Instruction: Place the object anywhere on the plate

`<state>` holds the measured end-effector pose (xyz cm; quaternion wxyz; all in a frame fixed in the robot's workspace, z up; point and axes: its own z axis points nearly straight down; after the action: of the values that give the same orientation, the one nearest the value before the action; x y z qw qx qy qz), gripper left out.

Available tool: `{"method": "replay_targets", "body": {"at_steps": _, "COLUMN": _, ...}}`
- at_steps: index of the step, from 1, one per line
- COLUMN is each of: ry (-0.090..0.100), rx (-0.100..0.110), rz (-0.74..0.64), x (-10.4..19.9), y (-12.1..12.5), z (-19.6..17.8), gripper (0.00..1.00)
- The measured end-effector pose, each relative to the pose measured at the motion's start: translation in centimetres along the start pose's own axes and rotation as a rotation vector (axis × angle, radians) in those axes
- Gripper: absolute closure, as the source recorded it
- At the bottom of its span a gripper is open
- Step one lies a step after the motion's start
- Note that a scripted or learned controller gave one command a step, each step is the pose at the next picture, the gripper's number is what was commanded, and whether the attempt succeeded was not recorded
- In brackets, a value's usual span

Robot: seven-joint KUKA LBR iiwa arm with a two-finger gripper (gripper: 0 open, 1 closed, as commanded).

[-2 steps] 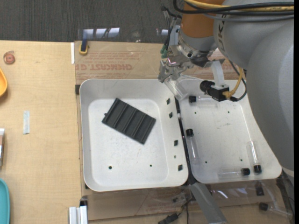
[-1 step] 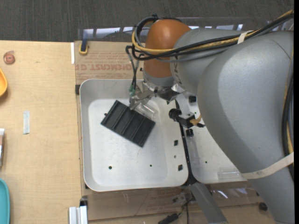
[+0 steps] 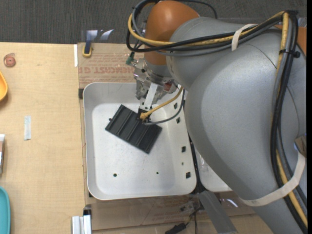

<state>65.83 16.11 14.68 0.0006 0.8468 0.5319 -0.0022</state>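
My gripper (image 3: 145,94) hangs below the orange wrist band (image 3: 168,18), over the back part of the left white bin (image 3: 97,179). It is seen from above, with the wrist and yellow cables crowding it. Two small dark specks (image 3: 115,175) lie on the bin floor near the front. The bulky grey arm (image 3: 243,106) reaches in from the right and hides most of the right bin (image 3: 214,182).
A brown cardboard sheet (image 3: 109,67) lies behind the left bin. The wooden bench (image 3: 44,130) stretches to the left, with an orange item (image 3: 2,89) and a teal item (image 3: 3,211) at its left edge and a small pale strip (image 3: 27,128).
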Motion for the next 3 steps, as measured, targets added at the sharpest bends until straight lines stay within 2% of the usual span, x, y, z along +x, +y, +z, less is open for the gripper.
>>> {"method": "replay_targets", "body": {"at_steps": 1, "ry": 0.0, "rx": 0.0, "rz": 0.0, "x": 0.0, "y": 0.0, "z": 0.0, "gripper": 0.0}}
{"method": "replay_targets", "body": {"at_steps": 2, "ry": -0.004, "rx": 0.009, "rz": 0.314, "x": 1.4, "y": -0.9, "z": 5.7, "gripper": 0.0}}
{"method": "replay_targets", "body": {"at_steps": 3, "ry": 0.001, "rx": 0.0, "rz": -0.175, "x": -1.3, "y": -0.2, "z": 3.9, "gripper": 0.0}}
